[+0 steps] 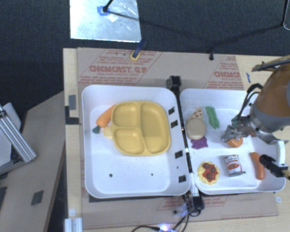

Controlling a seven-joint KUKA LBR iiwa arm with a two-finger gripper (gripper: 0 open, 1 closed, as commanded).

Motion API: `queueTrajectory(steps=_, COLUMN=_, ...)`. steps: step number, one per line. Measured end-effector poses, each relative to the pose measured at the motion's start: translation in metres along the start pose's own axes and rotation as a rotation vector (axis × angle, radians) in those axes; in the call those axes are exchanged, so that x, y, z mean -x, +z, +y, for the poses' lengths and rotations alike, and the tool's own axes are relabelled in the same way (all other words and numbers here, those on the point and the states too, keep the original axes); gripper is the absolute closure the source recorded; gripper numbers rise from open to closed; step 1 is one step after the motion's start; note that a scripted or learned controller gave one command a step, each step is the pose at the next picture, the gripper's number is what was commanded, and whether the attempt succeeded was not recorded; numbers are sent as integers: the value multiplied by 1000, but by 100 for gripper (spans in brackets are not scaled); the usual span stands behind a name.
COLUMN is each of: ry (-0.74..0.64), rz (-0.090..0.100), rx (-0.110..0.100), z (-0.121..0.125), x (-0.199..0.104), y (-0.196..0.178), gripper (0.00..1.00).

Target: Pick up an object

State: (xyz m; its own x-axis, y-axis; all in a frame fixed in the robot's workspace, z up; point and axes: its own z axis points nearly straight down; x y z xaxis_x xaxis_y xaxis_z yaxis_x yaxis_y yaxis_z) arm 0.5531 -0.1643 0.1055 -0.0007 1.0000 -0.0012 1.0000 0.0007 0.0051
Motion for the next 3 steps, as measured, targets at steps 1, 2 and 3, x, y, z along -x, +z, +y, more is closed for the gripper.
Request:
queueTrajectory(steps=1, ry=-3, rz=0, rx=0, z=0, x=2, y=-43, gripper=100)
queueTrajectory(steps=2, ry=-4, rz=-1, rx=3, z=5, x=1, y=-108, gripper=100)
queueTrajectory(steps=3, ry=-3, rz=0, rx=-1, z=6, x=1, y=-119, gripper=100)
